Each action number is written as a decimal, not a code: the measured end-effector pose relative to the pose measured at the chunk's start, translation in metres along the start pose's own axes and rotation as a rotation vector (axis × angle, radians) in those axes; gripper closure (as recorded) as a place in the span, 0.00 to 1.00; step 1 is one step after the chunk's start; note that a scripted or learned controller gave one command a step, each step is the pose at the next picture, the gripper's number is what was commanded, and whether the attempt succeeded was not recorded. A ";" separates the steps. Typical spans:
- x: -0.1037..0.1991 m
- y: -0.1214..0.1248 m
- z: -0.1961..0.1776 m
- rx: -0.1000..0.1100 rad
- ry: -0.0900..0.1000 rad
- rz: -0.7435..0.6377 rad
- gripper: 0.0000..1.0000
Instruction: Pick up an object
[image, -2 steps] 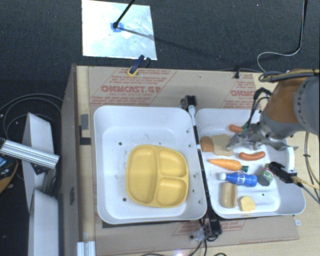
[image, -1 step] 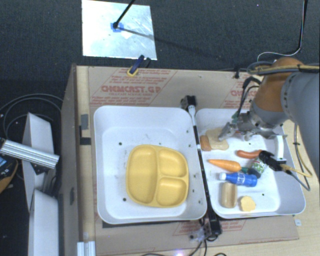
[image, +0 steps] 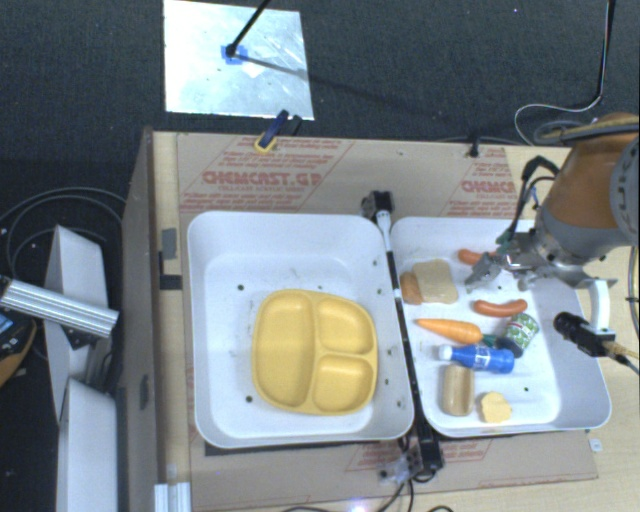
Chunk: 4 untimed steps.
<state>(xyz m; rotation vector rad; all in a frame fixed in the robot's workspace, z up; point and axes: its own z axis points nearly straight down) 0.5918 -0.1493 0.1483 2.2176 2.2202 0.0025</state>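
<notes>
Your tool (image: 497, 266) sits over the upper part of the right bin (image: 580, 400), coming in from the right on the grey arm (image: 590, 200) with its orange band. You cannot tell from this view whether it is released or clenched, and nothing shows gripped in it.

Just beside the tool, toward the bin's upper edge, lies a small orange piece (image: 468, 257). Just below it lies a sausage (image: 499, 307), and below that a carrot (image: 448, 328), a green can (image: 521, 330) and a blue bottle (image: 481, 358). To the tool's left sits a slice of bread (image: 434, 282). Farthest below are a tan cylinder (image: 457, 389) and a yellow chunk (image: 494, 407).

Well to the tool's left, the left bin (image: 215, 300) holds 1 yellow divided plate (image: 313, 350). Both bins rest on the desk (image: 300, 175).
</notes>
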 end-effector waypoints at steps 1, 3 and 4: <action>0.051 -0.052 0.051 0.005 0.003 -0.002 0.00; 0.031 -0.029 0.064 0.003 0.001 0.000 0.00; 0.031 -0.028 0.054 0.001 0.001 -0.001 1.00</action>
